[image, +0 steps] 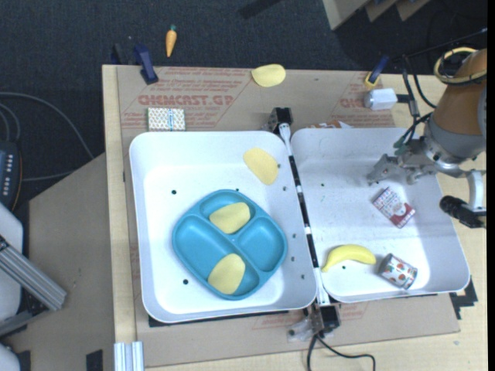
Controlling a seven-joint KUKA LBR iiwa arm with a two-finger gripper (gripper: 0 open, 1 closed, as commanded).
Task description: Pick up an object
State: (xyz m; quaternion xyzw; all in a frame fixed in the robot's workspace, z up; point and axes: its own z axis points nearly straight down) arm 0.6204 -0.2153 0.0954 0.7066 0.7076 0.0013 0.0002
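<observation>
Over the right bin [456, 246], the gripper [396, 168] hangs with fingers apart, holding nothing. It may miss the red packet [390, 206] just below and grab air.

Two white bins [147, 207] sit on a tan table [201, 91] printed with red lettering. The blue plate [267, 246] carries two yellow pieces [230, 216]. A yellow banana [348, 256], a red-and-white packet [390, 205] and a red-and-white can [397, 270] lie in the right bin. The arm [456, 114] is grey with an orange band.
</observation>
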